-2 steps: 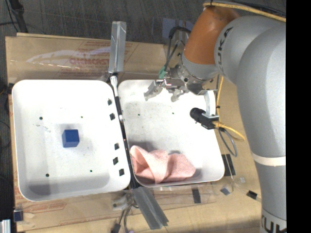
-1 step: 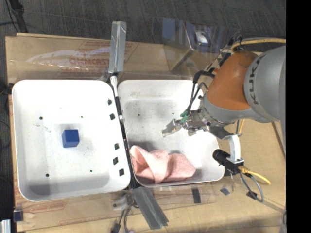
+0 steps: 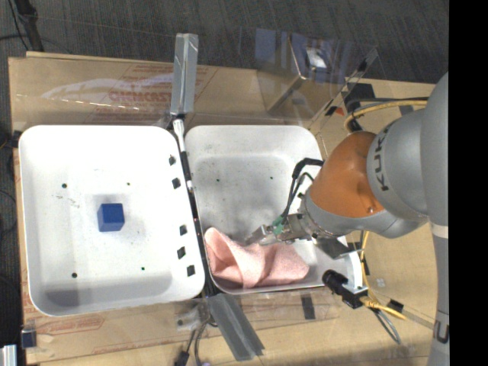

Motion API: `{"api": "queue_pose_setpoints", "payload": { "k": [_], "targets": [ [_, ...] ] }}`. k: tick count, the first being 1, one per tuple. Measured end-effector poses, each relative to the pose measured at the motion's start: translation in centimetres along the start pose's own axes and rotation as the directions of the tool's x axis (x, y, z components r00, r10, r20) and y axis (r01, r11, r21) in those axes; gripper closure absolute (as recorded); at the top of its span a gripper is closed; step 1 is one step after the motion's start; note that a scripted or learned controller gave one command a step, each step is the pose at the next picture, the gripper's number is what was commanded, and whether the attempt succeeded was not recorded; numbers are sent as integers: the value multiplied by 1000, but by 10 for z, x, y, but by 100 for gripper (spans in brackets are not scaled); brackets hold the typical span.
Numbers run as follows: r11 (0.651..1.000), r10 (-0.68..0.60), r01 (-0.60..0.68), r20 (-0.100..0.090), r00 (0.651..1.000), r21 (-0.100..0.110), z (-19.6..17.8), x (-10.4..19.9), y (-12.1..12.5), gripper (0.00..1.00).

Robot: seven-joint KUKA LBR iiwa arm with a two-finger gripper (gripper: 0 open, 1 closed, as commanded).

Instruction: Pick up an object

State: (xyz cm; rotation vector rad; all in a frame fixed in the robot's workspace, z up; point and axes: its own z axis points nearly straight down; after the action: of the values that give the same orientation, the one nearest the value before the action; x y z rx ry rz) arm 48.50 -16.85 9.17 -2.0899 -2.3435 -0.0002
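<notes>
A: Nearest first; the pink cloth (image 3: 255,261) lies bunched along the near wall of the right bin (image 3: 244,147), one fold pushed up toward the divider; it reads as soft, light, limp; no rigid edge anywhere; likely to drape and slide rather than lift as one piece.

B: Where to take it, then?

A: On a raised fold, I'd judge; the ridge at the upper edge of the heap, where fabric stands proud of the floor; a pinch on flat cloth would probably scrape the bin and come away bare.

B: And the gripper (image 3: 273,231)?

A: Low over that upper edge, at the cloth or just touching it; the wrist and orange band crowd the spot; I cannot tell whether the fingers are apart or together, nor whether any cloth sits between them; so no hold claimed.

B: Farther out?

A: The blue cube (image 3: 111,216) sits alone in the left bin (image 3: 46,280), well apart from the arm; small, stiff, square-sided; an easier grasp by the look of it, but not the one being approached.
</notes>
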Motion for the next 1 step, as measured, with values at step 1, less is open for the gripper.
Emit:
{"api": "queue_pose_setpoints", "payload": {
  "k": [1],
  "targets": [
    [1000, -5, 5, 0, 1000, 1, 1, 61, -1, 0]
  ]
}}
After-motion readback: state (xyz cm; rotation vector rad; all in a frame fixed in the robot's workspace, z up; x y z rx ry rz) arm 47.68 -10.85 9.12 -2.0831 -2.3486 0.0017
